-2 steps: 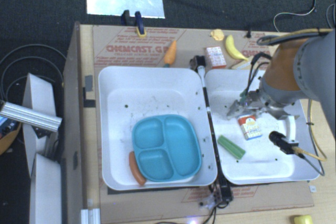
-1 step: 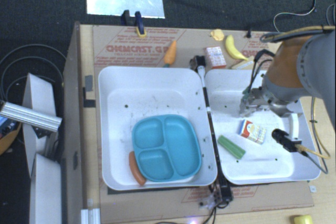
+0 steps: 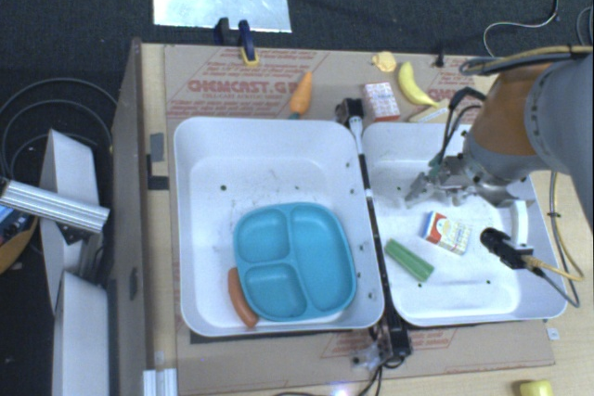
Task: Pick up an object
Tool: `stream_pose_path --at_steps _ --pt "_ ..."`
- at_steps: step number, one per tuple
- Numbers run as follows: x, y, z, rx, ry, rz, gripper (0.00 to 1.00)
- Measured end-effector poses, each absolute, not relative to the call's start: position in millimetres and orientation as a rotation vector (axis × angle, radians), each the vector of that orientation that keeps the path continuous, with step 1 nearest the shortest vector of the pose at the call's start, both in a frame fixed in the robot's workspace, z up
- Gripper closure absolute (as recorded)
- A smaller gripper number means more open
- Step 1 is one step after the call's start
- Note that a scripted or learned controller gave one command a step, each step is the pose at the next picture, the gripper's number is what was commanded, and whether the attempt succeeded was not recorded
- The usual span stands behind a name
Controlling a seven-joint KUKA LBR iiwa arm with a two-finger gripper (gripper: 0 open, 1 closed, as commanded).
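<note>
The right bin [image 3: 464, 301] holds a small white box with blue, red and yellow print [image 3: 447, 233] and a green oblong block [image 3: 409, 260] lying at a slant near the bin's middle. My gripper [image 3: 425, 187] reaches in from the right and hangs low over the bin's far left part, just up and left of the printed box, apart from it. Nothing shows in its grasp. In the left bin [image 3: 200, 199] lie a blue divided plate [image 3: 293, 261] and an orange sausage [image 3: 241, 298] at the plate's lower left edge.
On the cardboard behind the bins lie a carrot [image 3: 301, 94], a small pink box [image 3: 381, 100], a banana [image 3: 414, 86] and a pale yellow lump [image 3: 384, 61]. The ridge between the bins [image 3: 368, 199] runs just left of my gripper.
</note>
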State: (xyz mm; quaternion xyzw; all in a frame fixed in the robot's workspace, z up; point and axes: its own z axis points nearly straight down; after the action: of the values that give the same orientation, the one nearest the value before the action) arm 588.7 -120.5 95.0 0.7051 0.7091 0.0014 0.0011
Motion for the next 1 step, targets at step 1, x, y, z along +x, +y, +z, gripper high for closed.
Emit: stream_pose_path --at_steps 1 --pt "538.6 -128.4 83.3 2.225 2.223 -0.003 0.00"
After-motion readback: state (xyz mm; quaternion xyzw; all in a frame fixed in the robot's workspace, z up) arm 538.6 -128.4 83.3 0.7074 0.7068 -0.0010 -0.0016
